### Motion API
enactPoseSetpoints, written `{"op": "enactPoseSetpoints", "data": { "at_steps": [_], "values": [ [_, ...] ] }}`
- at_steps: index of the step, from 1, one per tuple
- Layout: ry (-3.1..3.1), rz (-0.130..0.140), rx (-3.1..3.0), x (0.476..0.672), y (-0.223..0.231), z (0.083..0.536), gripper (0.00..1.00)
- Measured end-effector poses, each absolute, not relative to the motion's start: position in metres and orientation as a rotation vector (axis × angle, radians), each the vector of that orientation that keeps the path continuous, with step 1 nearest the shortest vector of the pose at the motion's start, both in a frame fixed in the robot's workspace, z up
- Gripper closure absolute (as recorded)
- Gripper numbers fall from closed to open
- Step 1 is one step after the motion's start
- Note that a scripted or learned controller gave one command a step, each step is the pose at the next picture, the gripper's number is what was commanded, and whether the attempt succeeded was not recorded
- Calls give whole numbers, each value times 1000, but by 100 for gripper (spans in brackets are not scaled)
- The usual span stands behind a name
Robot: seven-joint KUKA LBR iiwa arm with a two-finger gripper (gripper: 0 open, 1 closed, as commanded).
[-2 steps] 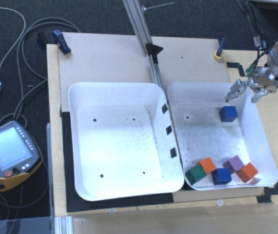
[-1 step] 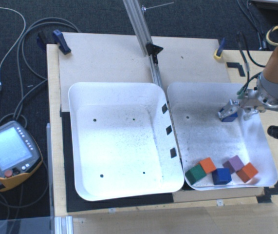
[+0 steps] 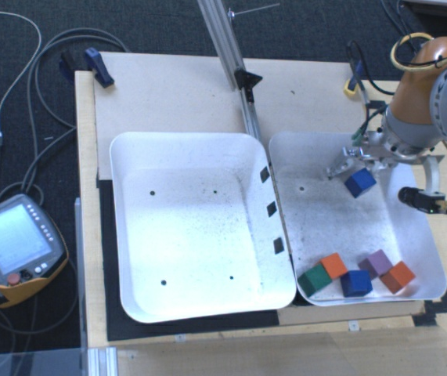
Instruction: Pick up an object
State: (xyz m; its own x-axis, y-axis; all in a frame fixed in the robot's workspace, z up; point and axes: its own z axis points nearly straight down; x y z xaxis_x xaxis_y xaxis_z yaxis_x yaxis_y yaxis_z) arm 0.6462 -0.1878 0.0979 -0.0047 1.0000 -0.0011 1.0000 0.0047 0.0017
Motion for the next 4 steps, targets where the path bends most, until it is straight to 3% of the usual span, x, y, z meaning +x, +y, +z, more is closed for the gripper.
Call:
{"op": "enactPoseSetpoints", "data": {
  "at_steps": [1,2,3,4],
  "values": [
    [2225,-2,2224,616,-168,100,0],
    [2219,10,2211,622,-146,190,0],
    [2211,8,2211,600,-159,119,0],
    [2221,3,2217,638,-161,100,0]
  ]
}}
